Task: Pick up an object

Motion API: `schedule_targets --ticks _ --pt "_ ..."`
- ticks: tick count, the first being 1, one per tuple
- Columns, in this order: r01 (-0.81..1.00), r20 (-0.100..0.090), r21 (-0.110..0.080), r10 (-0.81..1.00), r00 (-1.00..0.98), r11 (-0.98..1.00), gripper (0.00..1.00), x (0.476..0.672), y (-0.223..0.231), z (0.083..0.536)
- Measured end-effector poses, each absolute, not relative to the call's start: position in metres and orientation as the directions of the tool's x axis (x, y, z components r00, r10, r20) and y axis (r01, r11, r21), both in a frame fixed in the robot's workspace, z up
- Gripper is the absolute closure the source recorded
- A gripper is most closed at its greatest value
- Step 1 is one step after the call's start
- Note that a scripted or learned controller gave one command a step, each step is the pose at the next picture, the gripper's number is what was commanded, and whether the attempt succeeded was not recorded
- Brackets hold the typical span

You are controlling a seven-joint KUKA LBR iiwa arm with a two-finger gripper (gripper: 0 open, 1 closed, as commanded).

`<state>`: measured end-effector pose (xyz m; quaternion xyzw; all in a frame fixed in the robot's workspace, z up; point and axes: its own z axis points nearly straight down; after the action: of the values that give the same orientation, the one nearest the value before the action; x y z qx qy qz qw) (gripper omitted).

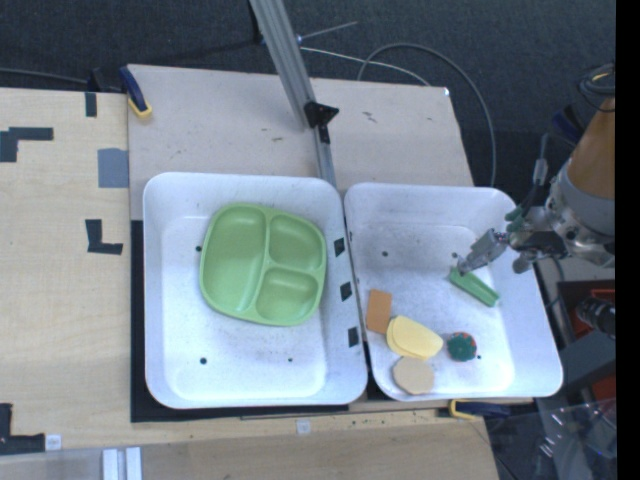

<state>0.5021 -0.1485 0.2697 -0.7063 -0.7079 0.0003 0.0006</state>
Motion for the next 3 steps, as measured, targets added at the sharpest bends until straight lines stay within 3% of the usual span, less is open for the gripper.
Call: schedule_targets --ticks 1,3 --pt "1.0 0.0 -0.001 1.0 -0.002 0.002 0.0 0.502 -0.149 0.27" --pt "1.0 0.002 -0.009 1.0 -0.002 0.002 0.0 0.492 -0.135 0.15"
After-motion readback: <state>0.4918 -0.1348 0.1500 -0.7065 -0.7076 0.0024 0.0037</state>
